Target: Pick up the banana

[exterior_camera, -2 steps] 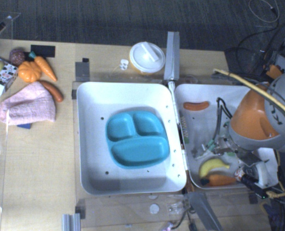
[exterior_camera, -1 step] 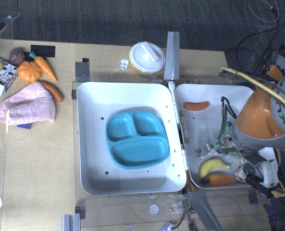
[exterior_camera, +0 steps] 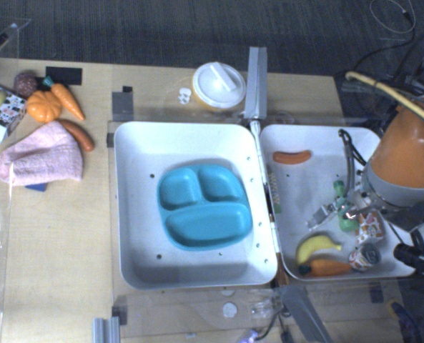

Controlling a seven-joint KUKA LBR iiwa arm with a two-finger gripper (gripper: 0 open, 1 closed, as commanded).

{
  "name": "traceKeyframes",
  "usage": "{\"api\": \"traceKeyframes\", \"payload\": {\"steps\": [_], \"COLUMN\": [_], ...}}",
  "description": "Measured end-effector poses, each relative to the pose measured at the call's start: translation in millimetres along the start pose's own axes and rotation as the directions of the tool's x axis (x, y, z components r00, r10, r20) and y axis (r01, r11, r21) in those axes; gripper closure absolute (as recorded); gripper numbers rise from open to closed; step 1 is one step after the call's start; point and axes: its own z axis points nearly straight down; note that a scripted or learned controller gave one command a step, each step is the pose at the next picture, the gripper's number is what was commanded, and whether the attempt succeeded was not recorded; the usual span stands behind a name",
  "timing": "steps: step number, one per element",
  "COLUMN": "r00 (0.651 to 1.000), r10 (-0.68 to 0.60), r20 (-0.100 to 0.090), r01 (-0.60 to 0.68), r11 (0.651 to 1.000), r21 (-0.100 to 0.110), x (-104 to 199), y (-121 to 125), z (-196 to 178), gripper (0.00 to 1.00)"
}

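Wooden bench [exterior_camera: 54, 263] fills the left, where loose things lie in a cluster near the top corner: a pink cloth [exterior_camera: 40, 158], a small orange pumpkin [exterior_camera: 43, 106], a carrot [exterior_camera: 68, 100] beside it, and a brown sausage [exterior_camera: 78, 134] touching the cloth's upper edge. Next comes the left bin [exterior_camera: 136, 191], white and shallow, holding a blue divided tray [exterior_camera: 204, 206] at its middle. Behind the bins, between them, sits a round white lid [exterior_camera: 219, 84]. The right bin [exterior_camera: 290, 191] holds an orange-red sausage [exterior_camera: 292, 157] near its far wall. At its near edge lies the banana [exterior_camera: 317, 247]: small, yellow, curved in a crescent with its ends pointing up, a darker tip at the left. A second carrot [exterior_camera: 329, 267] lies just in front, touching it. To the banana's upper right, the gripper [exterior_camera: 346, 209] hangs over the bin floor among small green and patterned items; whether it is released or clenched cannot be told, and the banana is apart from it. The arm's orange band [exterior_camera: 405, 156] rises at the far right.
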Motion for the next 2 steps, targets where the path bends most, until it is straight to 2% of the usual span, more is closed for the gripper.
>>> {"api": "traceKeyframes", "payload": {"steps": [1,2], "r00": [1.000,0.981], "r10": [-0.030,0.192], "r20": [0.005,0.002], "r01": [0.030,-0.192], "r11": [0.999,0.981], "r21": [-0.011,-0.018], "x": [-1,-25], "y": [3,-3], "z": [82,82], "gripper": [0.00,0.00]}}
